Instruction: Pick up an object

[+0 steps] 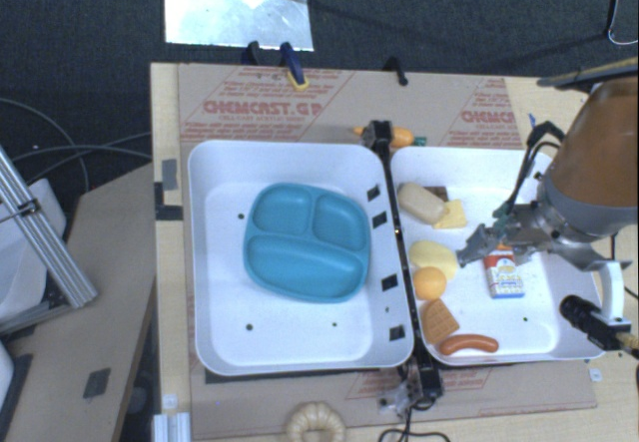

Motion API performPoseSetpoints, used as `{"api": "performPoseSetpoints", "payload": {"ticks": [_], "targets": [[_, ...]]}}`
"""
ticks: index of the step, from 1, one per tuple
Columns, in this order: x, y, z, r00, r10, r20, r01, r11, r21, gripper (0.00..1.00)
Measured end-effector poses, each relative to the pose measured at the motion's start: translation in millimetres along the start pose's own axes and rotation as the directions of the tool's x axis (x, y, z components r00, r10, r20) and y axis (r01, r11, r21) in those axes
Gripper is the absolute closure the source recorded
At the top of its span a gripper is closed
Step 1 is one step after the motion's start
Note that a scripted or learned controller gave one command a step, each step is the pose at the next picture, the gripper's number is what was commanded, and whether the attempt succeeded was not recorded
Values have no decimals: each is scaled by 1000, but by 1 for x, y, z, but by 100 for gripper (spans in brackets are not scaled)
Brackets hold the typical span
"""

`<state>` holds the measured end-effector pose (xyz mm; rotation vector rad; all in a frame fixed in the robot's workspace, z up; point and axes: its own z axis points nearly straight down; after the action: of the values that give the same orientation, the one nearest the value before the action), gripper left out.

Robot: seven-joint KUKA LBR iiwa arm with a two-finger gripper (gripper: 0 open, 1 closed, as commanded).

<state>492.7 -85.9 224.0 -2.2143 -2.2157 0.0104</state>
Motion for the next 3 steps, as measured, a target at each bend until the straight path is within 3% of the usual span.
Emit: {"api": "performPoseSetpoints", "payload": {"ticks": [1, 3], "targets": [[0, 2, -5, 1000, -2, 1, 2, 1000, -12, 0], [-10, -15, 100, 1000, 1, 0, -1, 1000, -6, 0]]}}
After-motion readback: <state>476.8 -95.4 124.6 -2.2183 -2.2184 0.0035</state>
